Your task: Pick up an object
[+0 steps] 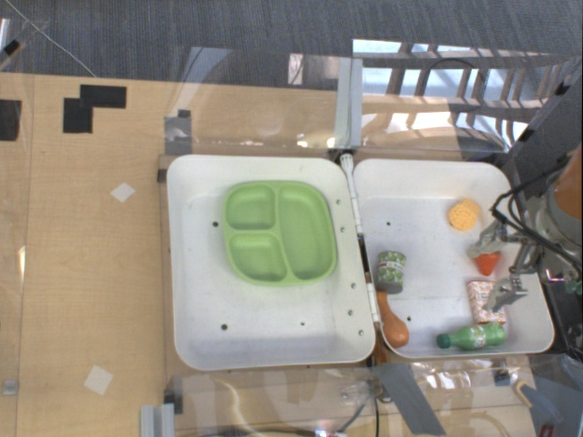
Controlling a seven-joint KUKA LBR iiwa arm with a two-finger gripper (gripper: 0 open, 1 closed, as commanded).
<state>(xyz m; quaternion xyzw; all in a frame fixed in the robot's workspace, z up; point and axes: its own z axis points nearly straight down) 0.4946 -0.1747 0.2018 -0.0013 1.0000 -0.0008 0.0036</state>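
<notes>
While flat, green bottle points left-right.

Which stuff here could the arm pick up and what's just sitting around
Job: tool; red item; carton; green bottle; yellow ball; can; orange gourd.

Lying about: green tray; left bin; right bin.

A green three-compartment plate lies in the left white bin on a wooden bench.
</notes>
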